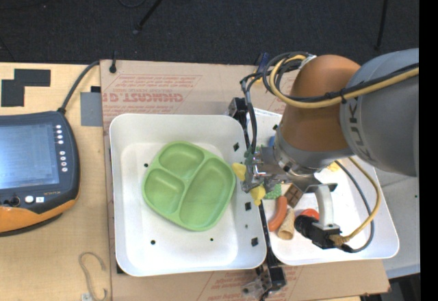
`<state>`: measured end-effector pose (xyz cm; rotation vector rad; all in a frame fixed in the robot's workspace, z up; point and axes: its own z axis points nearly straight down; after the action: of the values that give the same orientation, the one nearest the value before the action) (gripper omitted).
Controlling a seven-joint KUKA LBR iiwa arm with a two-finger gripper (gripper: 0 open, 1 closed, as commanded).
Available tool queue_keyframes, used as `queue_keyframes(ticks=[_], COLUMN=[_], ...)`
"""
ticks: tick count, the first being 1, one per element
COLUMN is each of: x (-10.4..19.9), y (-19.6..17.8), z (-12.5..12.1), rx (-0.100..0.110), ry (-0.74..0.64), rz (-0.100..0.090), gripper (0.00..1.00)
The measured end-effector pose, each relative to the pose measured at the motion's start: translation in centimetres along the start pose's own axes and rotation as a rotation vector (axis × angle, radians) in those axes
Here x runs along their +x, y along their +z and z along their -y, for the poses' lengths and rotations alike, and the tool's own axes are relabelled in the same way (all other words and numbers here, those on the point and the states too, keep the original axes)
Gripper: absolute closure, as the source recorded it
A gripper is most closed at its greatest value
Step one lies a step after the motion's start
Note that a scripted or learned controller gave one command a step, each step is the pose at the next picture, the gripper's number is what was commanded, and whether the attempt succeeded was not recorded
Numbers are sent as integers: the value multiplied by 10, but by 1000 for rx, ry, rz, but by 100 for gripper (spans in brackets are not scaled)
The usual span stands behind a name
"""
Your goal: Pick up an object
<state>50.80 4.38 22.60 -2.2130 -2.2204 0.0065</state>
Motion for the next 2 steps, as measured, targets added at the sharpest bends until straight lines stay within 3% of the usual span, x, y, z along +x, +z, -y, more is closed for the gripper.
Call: queue_keyframes(ticks=[2], x=[5], y=[3], z=[-6], rx=[-3], ry=[2], rz=[2], gripper=[100])
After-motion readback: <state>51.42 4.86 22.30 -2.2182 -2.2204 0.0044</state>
